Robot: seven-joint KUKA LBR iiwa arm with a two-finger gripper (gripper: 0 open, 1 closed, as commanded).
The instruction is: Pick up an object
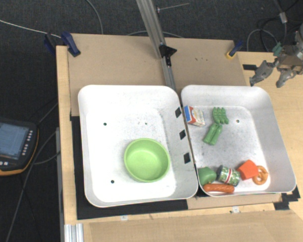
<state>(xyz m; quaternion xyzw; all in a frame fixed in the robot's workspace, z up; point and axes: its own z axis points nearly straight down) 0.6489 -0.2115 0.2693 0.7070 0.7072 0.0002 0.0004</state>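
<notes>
My gripper (272,74) hangs at the upper right of the camera view, above the table (116,59) and just outside the far right corner of the right bin (278,135). The fingers (256,74) are spread apart with nothing between them.

Candidate objects all lie in the right bin. A small red and white carton (194,116) sits near the bin's left wall. Just beside it to the right lies a green fork-shaped toy (215,126), handle pointing toward the front. Along the front wall, a cluster packs together: a green rounded piece (207,175), a small can (227,175), an orange block (248,169), a pretzel-shaped ring (261,175) and a red sausage (218,188).

Risks, as I judge them:
1. Front cluster. The items touch or nearly touch. A descent there may land a finger on a neighbour, push the pile against the wall, or close on two objects.
2. Sausage. It lies against the front wall, leaving little room for a finger on that side.
3. Fork toy. It is low and narrow; a closure along its length would likely slip off.
4. Carton. It is close to the left wall and the fork, so approach angle matters.

The left bin (91,135) holds a green bowl (147,160), well apart from my gripper. A metal pole (154,29) crosses the table toward the gap between the bins; it may obstruct any transit leftward. A handheld control pendant (10,145) rests off the table at far left.
</notes>
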